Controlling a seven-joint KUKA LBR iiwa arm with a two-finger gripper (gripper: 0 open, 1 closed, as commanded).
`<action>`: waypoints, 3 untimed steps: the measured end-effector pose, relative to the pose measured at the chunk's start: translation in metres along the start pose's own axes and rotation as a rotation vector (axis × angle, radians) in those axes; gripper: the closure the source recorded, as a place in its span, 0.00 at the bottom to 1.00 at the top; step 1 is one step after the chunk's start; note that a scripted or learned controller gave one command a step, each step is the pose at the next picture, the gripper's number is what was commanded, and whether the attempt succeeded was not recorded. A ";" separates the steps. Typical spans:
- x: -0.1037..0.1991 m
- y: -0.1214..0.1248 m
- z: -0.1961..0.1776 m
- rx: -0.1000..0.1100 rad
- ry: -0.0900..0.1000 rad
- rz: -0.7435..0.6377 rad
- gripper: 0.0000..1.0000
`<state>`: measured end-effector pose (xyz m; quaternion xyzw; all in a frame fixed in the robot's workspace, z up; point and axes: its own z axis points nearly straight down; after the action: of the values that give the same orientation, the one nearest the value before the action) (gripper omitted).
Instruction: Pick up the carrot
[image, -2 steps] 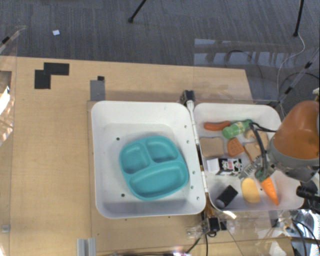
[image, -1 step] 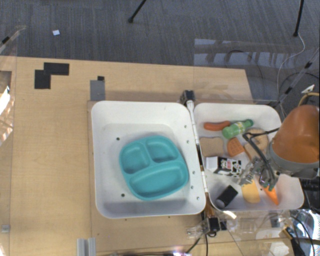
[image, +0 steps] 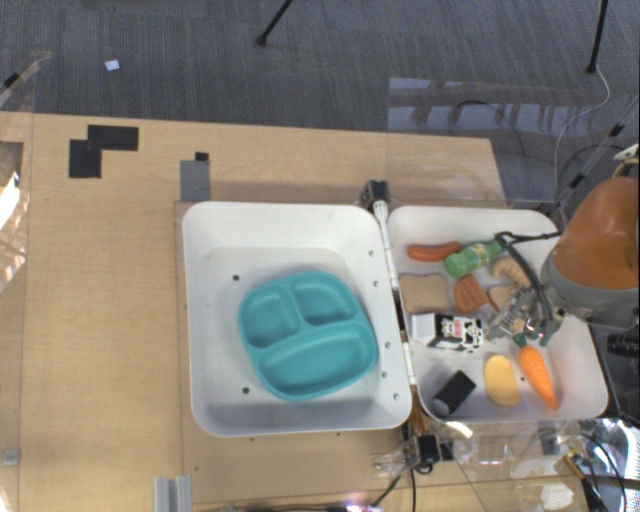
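The bench (image: 110, 330) carries two white bins side by side. The left bin (image: 215, 290) holds a teal tray (image: 305, 335) with three compartments, lying near its middle. The right bin (image: 590, 385) holds a scatter of small things. The arm (image: 600, 250) reaches in from the right, its orange band over the bin's right side. The gripper (image: 524, 322) hangs low in the right bin, just above the carrot's top end; how far it is open cannot be told, and nothing can be seen between its fingers. The carrot (image: 538, 376) lies on the bin floor at the near right, slanting toward the near right corner. A yellow lemon (image: 501, 380) lies just left of it. Farther left are a black block (image: 456, 391) and a black-and-white carton (image: 459, 331). At the far side lie a red sausage (image: 432, 252) and a green bottle (image: 472, 260).
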<state>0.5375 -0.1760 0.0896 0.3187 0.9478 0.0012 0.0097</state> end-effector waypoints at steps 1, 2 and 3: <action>0.016 0.055 -0.095 -0.004 -0.001 -0.117 1.00; 0.057 0.122 -0.100 0.002 0.011 0.250 1.00; 0.056 0.119 -0.100 0.004 0.010 0.254 0.00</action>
<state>0.5632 -0.0472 0.1892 0.4363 0.8998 0.0021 0.0042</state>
